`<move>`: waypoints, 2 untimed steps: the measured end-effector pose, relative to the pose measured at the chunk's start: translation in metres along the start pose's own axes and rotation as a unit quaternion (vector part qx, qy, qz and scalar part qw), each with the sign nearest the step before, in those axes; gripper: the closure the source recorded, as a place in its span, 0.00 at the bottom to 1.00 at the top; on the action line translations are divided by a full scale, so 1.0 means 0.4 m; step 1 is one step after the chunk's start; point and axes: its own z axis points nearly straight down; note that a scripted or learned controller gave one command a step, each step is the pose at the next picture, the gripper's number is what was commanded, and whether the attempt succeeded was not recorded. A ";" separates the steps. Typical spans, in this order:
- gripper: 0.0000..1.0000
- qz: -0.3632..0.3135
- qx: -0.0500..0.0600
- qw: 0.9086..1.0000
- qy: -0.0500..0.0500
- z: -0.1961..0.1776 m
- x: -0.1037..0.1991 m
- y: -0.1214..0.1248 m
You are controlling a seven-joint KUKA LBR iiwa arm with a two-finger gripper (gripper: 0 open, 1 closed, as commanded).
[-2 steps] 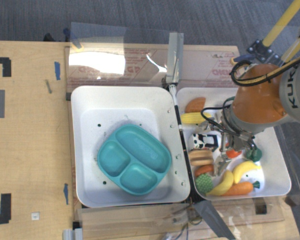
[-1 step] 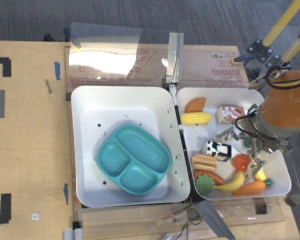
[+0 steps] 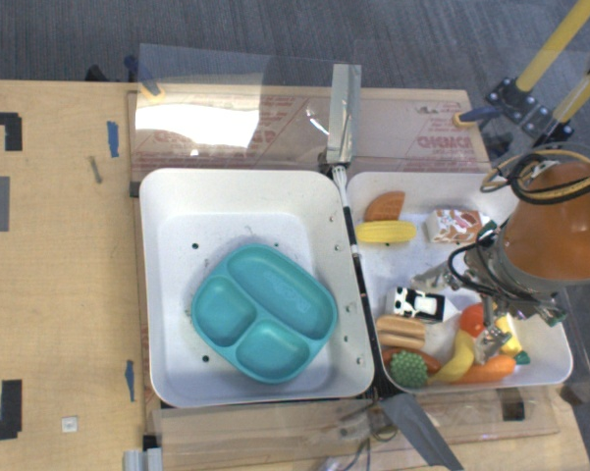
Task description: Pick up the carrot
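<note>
Carrot (image 3: pixel 491 369) against right bin's near rim (image 3: pixel 491 387), crowded by toys, gripper (image 3: pixel 493 334) just above, grip unclear

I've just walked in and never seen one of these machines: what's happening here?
A grey robot arm with an orange band reaches into the right white bin, which holds toy foods. Its gripper hangs low among them, just above the orange carrot lying near the bin's front edge. I can't tell whether it has gripped the carrot. The left white bin holds a teal divided plate.

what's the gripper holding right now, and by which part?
Cannot tell. The gripper sits low over the carrot and banana in the right bin, but no grasp is visible.
</note>
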 end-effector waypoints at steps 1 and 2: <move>0.00 -0.054 -0.013 0.998 0.015 -0.425 -0.008 -0.144; 0.00 -0.109 -0.014 0.994 0.014 -0.052 0.057 -0.035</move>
